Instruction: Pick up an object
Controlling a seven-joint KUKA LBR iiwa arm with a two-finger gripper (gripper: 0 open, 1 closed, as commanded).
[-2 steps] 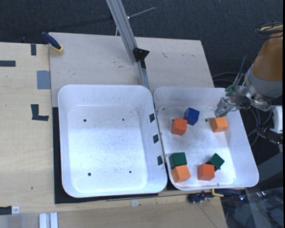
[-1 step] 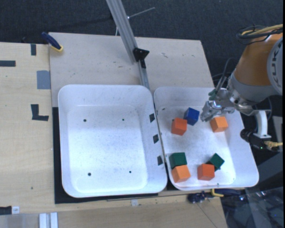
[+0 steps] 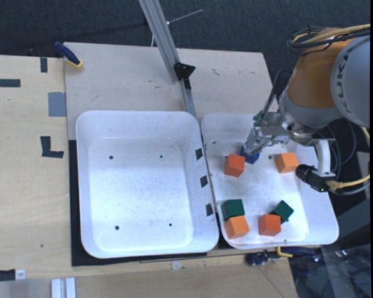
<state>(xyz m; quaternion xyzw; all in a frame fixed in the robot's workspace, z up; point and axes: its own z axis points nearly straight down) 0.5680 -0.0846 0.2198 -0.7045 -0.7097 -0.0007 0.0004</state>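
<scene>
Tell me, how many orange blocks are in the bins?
4, all in the right bin: one by the gripper at, one right, two at the front. The arm may hide others.

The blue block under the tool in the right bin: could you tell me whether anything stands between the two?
Nothing visible does. The tool is right over the blue block at the back of the right bin. The nearest neighbour, an orange block, sits beside it on the left, close or touching, not over it.
</scene>
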